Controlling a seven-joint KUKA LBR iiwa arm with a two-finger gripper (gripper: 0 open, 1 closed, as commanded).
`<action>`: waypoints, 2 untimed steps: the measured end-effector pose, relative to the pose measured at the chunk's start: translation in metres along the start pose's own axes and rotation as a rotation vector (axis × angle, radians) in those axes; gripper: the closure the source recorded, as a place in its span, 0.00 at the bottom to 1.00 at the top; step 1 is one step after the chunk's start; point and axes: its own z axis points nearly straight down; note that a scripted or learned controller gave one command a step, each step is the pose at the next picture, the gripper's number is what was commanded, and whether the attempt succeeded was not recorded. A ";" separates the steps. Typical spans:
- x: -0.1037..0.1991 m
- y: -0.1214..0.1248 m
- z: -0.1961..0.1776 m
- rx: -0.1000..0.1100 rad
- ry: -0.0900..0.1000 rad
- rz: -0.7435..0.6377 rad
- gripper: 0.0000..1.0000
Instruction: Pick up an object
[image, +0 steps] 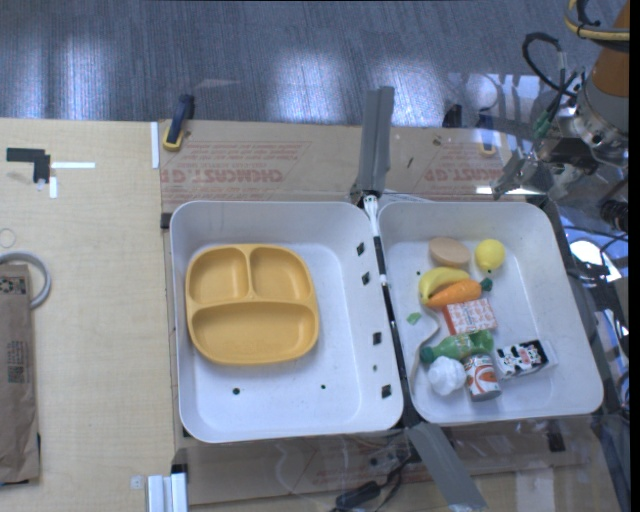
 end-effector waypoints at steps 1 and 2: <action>0.008 -0.067 0.150 0.001 0.000 -0.119 0.00; -0.013 -0.006 0.194 -0.002 -0.001 -0.076 0.00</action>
